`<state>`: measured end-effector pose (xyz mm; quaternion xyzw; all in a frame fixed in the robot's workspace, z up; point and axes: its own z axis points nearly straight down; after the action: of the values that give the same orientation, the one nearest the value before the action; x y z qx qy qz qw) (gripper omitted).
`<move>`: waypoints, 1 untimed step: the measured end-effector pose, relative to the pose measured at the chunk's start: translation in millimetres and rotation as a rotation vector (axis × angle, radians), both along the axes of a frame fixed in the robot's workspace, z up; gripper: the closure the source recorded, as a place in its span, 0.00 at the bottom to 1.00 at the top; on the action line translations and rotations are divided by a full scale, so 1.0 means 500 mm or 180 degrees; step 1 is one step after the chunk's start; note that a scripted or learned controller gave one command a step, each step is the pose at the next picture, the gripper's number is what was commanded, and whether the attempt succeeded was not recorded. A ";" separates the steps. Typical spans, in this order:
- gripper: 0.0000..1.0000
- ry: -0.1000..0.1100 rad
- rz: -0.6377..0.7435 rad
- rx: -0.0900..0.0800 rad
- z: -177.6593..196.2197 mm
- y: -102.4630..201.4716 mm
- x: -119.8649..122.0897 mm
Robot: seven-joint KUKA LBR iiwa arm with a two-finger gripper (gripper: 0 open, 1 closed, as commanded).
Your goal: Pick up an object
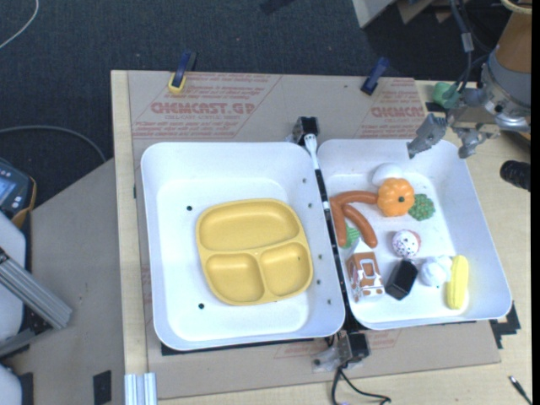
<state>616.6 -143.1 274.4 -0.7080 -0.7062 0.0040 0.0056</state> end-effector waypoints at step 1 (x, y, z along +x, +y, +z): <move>0.00 -0.0041 0.0007 -0.0007 0.015 0.000 0.004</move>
<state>618.6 -143.1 281.9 -0.7072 -0.7070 0.0001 0.0002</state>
